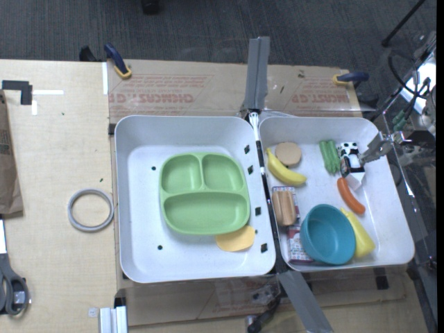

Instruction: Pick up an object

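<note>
Black-and-white toy [349, 154] lying toward the far side of the right-hand bin [316, 186], beside the green piece [329, 155]. Gripper [363, 158] hovering right at it, spread of jaws impossible to tell. Best centring overhead, descending straight, avoiding the orange carrot [351, 195].

Scissors [12, 291] cut by left edge, yellow toy [361, 233] half behind blue bowl [327, 233]

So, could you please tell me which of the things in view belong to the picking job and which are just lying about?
Belonging to the job:
gripper, over the right bin
banana
blue bowl
orange carrot
green vegetable
green divided plate, in the left bin

Just lying about:
tape ring
blue clamp
scissors
</note>
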Tool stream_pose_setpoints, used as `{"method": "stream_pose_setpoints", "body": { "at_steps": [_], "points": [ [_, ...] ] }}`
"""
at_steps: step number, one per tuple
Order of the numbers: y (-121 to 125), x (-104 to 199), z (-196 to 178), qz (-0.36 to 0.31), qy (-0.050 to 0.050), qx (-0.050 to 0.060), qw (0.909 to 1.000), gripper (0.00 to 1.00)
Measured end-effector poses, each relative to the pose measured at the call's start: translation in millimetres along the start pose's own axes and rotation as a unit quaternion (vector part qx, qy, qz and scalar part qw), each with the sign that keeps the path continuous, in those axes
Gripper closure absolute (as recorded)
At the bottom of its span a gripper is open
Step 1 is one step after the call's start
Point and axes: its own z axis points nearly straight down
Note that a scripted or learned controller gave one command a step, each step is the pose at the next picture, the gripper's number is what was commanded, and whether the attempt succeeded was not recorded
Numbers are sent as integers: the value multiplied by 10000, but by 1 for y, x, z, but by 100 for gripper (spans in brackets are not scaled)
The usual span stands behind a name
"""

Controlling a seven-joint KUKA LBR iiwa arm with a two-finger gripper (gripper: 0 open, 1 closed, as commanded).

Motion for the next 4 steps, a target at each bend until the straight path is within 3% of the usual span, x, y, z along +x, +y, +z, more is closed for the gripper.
{"method": "stream_pose_setpoints", "body": {
  "at_steps": [1, 2, 3, 4],
  "points": [
    [21, 10, 84, 2011, 4, 10, 9796, 0],
    [-24, 4, 178, 1714, 5, 10, 9852, 0],
    [-25, -34, 197, 1205, 44, 13, 9927, 0],
    [-25, -36, 188, 1227, 24, 9, 9924, 100]
  ]
}}
